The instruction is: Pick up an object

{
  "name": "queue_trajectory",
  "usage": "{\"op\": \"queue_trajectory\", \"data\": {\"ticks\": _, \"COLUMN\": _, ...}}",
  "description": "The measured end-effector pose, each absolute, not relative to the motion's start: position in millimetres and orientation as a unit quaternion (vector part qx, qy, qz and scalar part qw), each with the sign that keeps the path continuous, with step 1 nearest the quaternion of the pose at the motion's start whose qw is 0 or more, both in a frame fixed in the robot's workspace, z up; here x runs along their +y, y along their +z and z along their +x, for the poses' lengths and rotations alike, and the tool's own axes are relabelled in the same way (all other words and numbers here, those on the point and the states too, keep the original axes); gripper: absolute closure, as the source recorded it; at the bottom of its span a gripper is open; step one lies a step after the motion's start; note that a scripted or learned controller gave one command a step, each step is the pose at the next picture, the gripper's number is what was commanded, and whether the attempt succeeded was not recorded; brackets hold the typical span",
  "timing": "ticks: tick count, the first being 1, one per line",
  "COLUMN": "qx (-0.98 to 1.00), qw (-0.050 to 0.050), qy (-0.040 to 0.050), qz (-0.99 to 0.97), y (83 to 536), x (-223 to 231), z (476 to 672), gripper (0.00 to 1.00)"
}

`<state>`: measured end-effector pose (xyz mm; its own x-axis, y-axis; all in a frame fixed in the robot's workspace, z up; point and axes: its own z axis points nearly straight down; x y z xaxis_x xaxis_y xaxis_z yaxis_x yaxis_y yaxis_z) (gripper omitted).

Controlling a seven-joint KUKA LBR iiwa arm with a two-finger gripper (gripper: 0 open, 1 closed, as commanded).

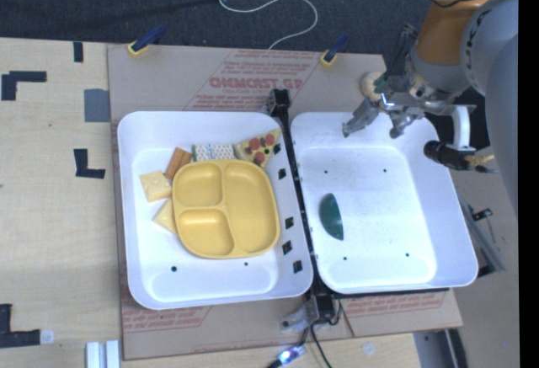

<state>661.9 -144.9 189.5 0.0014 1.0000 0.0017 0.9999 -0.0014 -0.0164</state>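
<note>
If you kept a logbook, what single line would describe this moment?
hand: open, holding nothing, above right bin's far edge | green object: in right bin | yellow tray: left bin

Red print on cardboard sheet point(253, 76) under bins: one line of capitals, reads roughly "CHEMCAST" plus a few more letters (blurred, last letters uncertain). More faint red print along same sheet's front edge, below left bin point(135, 189), too small to read. Nothing else legible.

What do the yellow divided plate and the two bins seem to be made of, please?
Yellow plate: probably moulded plastic, matte, with soft rounded dividers and even colour. Left bin and right bin: likely thin formed plastic, smooth white with a slight sheen and rounded rims.
</note>
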Motion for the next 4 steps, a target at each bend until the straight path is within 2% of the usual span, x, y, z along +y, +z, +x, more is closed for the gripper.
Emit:
{"op": "queue_trajectory", "data": {"ticks": 1, "qx": -0.708, "qw": 0.000, "qy": 0.0007, "qz": -0.707, "y": 199.2, "x": -144.8, "z": 665.2, "gripper": 0.00}}
{"op": "queue_trajectory", "data": {"ticks": 2, "qx": -0.708, "qw": 0.002, "qy": 0.0021, "qz": -0.706, "y": 154.4, "x": -139.5, "z": 662.6, "gripper": 0.00}}
{"op": "queue_trajectory", "data": {"ticks": 3, "qx": -0.708, "qw": 0.002, "qy": 0.0024, "qz": -0.706, "y": 91.0, "x": -132.2, "z": 661.2, "gripper": 0.00}}
{"op": "queue_trajectory", "data": {"ticks": 4, "qx": -0.708, "qw": 0.000, "qy": 0.0014, "qz": -0.706, "y": 83.8, "x": -131.3, "z": 660.9, "gripper": 0.00}}
